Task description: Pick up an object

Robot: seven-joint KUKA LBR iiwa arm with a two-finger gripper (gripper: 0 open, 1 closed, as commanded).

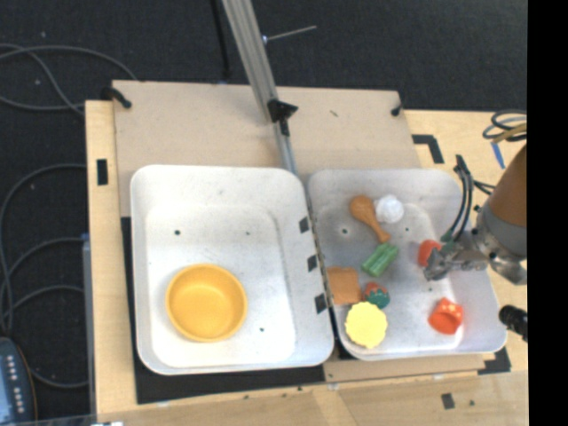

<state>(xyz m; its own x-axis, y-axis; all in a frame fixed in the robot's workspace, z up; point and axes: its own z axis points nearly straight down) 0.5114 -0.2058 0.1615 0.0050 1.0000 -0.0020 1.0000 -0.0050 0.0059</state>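
The right bin [404,185] holds several small objects. Among them are a tan drumstick-shaped toy [367,215], a white ball [389,209], a green block [380,259], a brown square [343,284], a yellow round piece [366,324], a small red and green piece [375,294] and an orange-red piece [445,316]. My gripper [437,267] reaches in from the right and hangs low over the right side of this bin. A small red object [428,251] lies right against its tip; whether it is held is unclear.
The left bin [222,193] holds a yellow bowl [207,302] near its front left. A metal pole [253,51] slants in from the top to the gap between the bins. Cables run along the bench's right edge.
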